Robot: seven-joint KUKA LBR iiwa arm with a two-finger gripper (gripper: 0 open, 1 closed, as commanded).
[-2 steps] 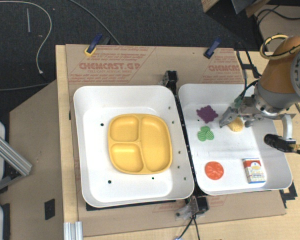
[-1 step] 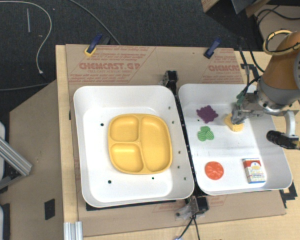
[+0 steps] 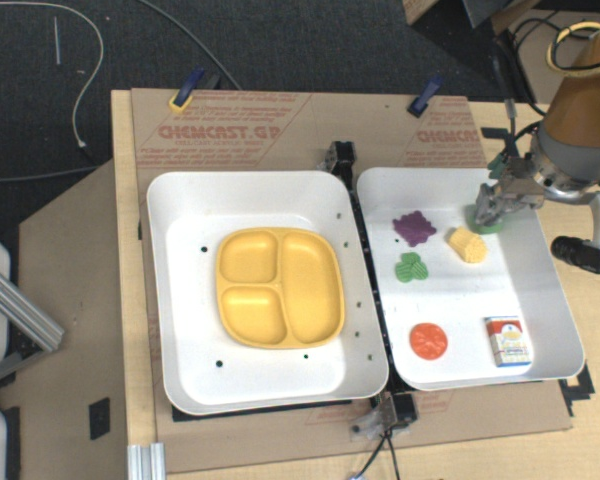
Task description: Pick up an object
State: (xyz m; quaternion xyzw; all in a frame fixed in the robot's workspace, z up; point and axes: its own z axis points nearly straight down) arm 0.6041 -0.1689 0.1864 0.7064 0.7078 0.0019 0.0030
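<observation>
dark carpet floor, cardboard-topped bench, two white bins side by side. left bin (image 3: pixel 170 268) holds yellow divided plate (image 3: pixel 280 286). right bin (image 3: pixel 550 298) holds purple piece (image 3: pixel 414 228), green piece (image 3: pixel 411 267), yellow block (image 3: pixel 468 245), red disc (image 3: pixel 429 341), small box (image 3: pixel 507 341). gripper (image 3: pixel 492 211) low over right bin's far corner; whether spread or pressed together: cannot tell. nothing seen lifted; pick judged not yet done. nearest candidate, yellow block, lies just beside gripper, toward bin's near side.
</observation>
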